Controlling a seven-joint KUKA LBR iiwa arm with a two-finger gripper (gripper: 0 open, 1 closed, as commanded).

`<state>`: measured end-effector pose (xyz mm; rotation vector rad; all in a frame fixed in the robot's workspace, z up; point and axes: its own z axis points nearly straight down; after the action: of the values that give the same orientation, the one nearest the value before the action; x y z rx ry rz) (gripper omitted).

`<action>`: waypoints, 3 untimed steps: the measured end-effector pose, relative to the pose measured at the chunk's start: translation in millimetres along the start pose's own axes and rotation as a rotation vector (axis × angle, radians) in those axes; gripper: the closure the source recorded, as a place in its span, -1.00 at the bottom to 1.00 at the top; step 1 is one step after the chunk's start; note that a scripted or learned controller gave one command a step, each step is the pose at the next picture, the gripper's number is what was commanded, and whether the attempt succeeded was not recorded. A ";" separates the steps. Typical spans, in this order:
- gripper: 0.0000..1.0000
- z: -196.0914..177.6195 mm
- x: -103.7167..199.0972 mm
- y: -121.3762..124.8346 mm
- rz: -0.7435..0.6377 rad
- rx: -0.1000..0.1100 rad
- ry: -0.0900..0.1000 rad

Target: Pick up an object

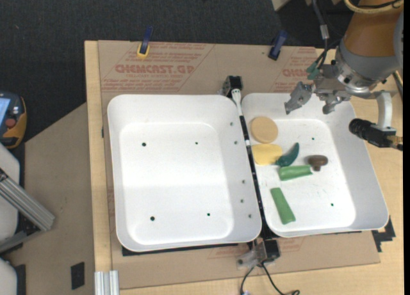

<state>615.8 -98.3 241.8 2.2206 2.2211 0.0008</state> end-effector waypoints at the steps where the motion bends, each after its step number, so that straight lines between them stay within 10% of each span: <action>1: 1.00 -11.0 0.1 0.7 -0.001 -0.004 -0.001; 3: 1.00 -20.4 -17.8 -139.7 0.004 0.007 0.002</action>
<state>476.1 -116.1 262.1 2.2294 2.2208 -0.0050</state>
